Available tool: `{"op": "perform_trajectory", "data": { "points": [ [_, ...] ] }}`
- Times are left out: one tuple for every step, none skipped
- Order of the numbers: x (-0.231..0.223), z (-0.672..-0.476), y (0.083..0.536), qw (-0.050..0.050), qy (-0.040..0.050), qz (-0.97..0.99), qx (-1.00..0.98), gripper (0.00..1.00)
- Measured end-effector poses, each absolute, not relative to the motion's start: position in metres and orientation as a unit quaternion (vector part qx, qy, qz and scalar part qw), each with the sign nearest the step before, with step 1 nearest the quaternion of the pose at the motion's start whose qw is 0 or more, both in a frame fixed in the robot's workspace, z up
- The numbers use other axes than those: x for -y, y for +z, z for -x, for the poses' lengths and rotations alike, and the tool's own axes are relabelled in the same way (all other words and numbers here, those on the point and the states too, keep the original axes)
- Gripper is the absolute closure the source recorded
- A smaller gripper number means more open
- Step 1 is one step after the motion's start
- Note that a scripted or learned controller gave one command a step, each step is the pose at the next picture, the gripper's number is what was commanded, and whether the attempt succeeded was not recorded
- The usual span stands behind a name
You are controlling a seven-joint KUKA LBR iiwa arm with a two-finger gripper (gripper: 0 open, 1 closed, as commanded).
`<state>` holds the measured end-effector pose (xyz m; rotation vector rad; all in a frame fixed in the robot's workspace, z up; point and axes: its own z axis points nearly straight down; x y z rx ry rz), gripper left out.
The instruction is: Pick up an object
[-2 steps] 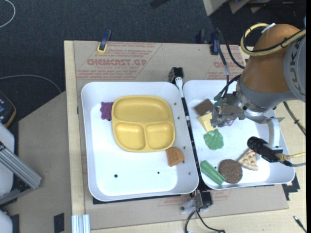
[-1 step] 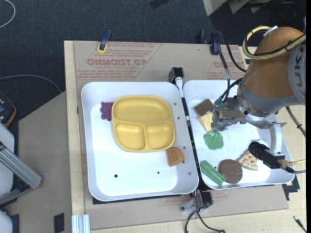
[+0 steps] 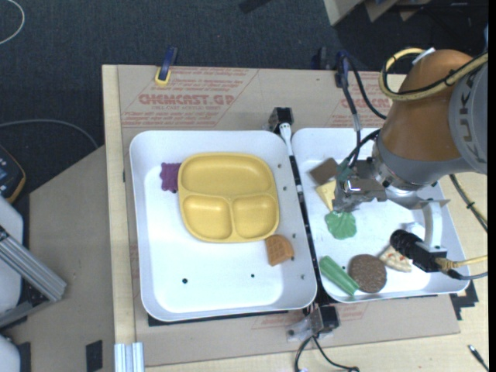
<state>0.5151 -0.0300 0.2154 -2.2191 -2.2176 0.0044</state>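
Gripper (image 3: 344, 204): low over the right bin (image 3: 446, 285), at about 9 o'clock from that bin's centre, on the grey arm (image 3: 422, 126) that comes in from the 3 o'clock side. Open or closed: cannot be told from this angle. Nothing can be seen in its grasp.

Right bin, contents:
- green leafy piece (image 3: 341, 225), just at 6 o'clock of the gripper, very close to its tip; contact cannot be judged.
- yellow wedge (image 3: 325, 194), at 9 o'clock of the gripper, just beside it.
- brown flat piece (image 3: 324, 170), at 11 o'clock of the gripper, touching the wedge's upper end.
- green stick (image 3: 338, 276), at 7 o'clock in the bin, lying slantwise near the rim.
- brown round disc (image 3: 366, 273), at 6 o'clock in the bin, just beside the stick.
- pale wedge with red flecks (image 3: 397, 261), at 3 o'clock of the disc, near it.

Left bin (image 3: 147, 231), contents:
- yellow divided plate (image 3: 229, 196), three compartments, above the centre, toward 12 o'clock.
- purple piece (image 3: 169, 177), at 9 o'clock of the plate, against its edge.
- brown crusty piece (image 3: 279, 249), at 5 o'clock of the plate, close to its corner.

Both bins sit side by side on a brown cardboard sheet (image 3: 201, 95).
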Motion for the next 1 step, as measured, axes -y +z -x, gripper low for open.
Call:
{"op": "perform_trajectory", "data": {
  "points": [
    [0.0286, -0.5182, 0.2149, 0.0, 0.0001, 0.707, 0.707, 1.0]
  ]
}}
